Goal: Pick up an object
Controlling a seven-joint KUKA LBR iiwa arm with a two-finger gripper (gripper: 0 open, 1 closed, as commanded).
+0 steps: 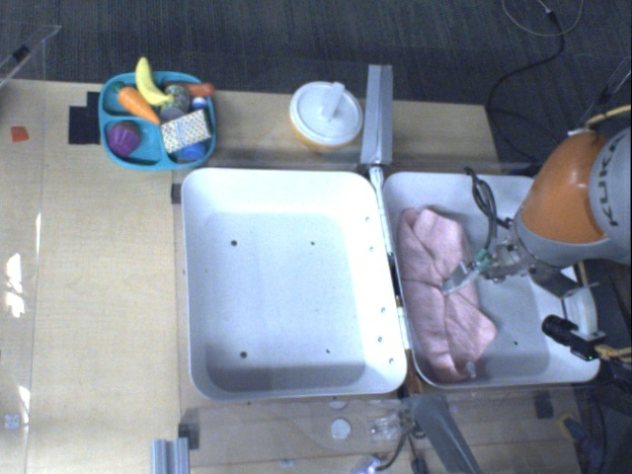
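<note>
A crumpled pink cloth point(441, 292) lies along the left side of the right white bin point(518, 349). My gripper point(458, 278) reaches in from the right and sits low over the cloth's right edge, about mid-length, its thin metal fingers touching or just above the fabric. The grey arm with its orange band point(563, 200) hangs over the bin's right half and hides part of the floor there.
The left white bin point(286, 284) sits beside it, split off by a grey divider rail point(376, 117). Behind the bins stand a blue tray of toy food point(156, 118) and a round white-lidded container point(326, 115). Cables trail at the right.
</note>
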